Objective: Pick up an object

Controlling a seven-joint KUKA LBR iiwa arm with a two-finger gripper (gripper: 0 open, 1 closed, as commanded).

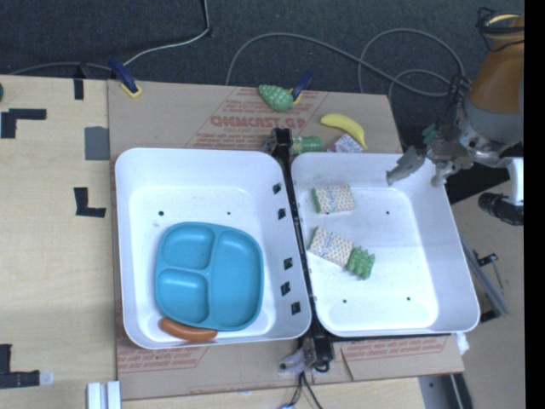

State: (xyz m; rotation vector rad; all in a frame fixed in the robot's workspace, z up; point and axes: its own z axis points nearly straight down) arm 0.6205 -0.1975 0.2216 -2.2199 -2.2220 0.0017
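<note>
The hand (419, 165) is hovering open and empty at the right bin's (443, 296) far rim, above two light, soft-looking patterned sponges (330, 246) probably easiest pinched across their short sides.

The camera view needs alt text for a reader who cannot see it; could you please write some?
A robot gripper hovers at the right bin's far corner, holding nothing. That bin holds two patterned packets and a green toy; the left bin holds a blue divided plate.
</note>
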